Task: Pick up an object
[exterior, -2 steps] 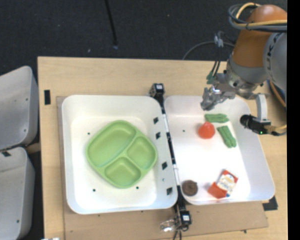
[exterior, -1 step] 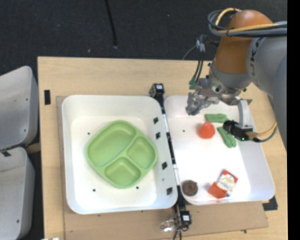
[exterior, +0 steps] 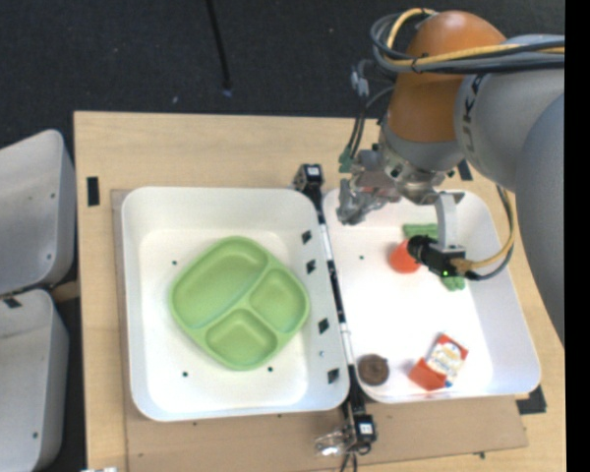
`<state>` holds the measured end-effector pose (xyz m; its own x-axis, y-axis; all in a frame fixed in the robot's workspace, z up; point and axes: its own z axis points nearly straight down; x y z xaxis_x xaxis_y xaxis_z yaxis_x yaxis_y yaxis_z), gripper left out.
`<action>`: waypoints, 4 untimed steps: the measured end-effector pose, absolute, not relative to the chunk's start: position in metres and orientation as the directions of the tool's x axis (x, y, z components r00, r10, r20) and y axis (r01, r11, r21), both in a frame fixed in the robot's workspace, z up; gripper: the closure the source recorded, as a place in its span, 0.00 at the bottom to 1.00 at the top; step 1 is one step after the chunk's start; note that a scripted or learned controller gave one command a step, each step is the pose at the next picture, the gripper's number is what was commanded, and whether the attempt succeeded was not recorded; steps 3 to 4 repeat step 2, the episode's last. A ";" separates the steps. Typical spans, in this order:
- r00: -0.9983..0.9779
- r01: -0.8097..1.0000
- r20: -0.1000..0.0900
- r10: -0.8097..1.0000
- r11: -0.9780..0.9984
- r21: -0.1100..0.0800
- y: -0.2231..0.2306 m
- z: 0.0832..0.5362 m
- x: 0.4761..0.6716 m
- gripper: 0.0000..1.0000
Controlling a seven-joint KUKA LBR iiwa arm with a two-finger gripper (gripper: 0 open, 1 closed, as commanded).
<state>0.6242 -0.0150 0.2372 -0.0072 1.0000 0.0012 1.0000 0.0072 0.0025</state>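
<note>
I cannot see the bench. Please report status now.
Gripper over right bin's far-left corner. Red-white packet, brown disc, orange piece all loose. Nothing blocking.

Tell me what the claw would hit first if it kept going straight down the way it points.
Probably the bare white floor of the right bin, near its upper left corner. The claw points down there, and no object lies under it; the orange piece sits off to its right. Height above the floor is unclear.

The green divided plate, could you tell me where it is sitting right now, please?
In the camera view, the green divided plate lies flat in the left bin, roughly at its centre, apart from the small objects in the right bin.
</note>
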 end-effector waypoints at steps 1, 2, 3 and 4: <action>-0.008 1.000 0.002 1.000 0.008 0.000 0.036 0.249 0.613 1.00; -0.006 1.000 0.000 1.000 0.006 -0.002 0.084 0.236 0.608 1.00; -0.006 1.000 0.000 1.000 0.006 -0.002 0.084 0.236 0.608 1.00; -0.006 1.000 0.000 1.000 0.006 -0.002 0.084 0.236 0.608 1.00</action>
